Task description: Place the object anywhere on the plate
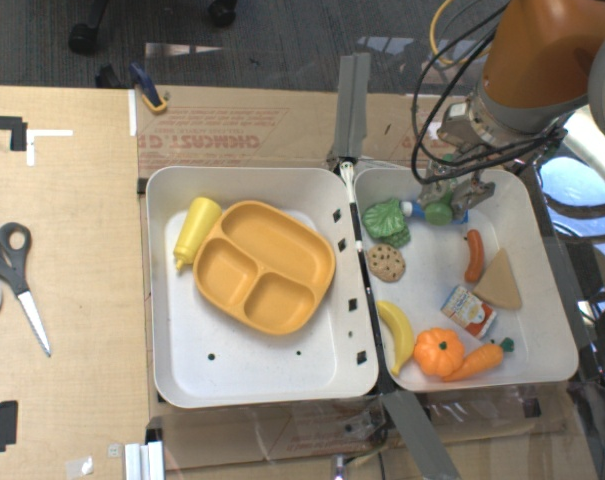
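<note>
Bins: two white bins [172,368], set side by side.
Plate: one yellow sectioned plate [265,265], seen in the left bin with one yellow bottle [194,230] touching it at 9 o'clock.
Gripper: gripper [450,200] is seen at 12 o'clock of the right bin; spread of fingers cannot be told.
Object: small green object [437,211] is seen right at the fingertips; a grasp cannot be confirmed.
Other items: one each of lettuce [386,220], cookie [386,262], sausage [473,256], banana [397,333], pumpkin [439,352], carrot [477,360], carton [468,310].
Writing: mirrored print on the cardboard [232,128], not readable.
</note>
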{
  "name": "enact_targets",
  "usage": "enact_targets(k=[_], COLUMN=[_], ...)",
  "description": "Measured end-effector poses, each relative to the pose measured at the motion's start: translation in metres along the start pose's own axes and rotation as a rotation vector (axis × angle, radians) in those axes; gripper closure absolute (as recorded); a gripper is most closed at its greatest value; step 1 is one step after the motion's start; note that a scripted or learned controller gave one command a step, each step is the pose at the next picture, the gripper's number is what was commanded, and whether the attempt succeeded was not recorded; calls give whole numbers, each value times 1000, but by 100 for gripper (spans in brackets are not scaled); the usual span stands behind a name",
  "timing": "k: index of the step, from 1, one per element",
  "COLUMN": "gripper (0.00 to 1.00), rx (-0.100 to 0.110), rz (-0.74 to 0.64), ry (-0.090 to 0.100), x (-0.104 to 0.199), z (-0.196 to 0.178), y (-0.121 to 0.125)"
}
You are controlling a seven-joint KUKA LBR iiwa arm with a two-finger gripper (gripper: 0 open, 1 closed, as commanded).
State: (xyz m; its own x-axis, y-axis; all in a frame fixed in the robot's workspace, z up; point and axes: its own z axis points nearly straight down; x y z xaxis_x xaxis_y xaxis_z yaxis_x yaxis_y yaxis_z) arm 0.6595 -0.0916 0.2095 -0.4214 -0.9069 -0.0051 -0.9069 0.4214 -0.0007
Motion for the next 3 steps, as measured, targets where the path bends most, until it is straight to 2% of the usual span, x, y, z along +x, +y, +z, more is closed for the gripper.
enact_targets(k=[1,2,3], gripper=[100,100,0], rx=[3,1,2], rz=[-73,-98,-97], ry=[0,0,0], x=[-50,-126,-126], z=[-54,-39,-39], y=[49,70,69])
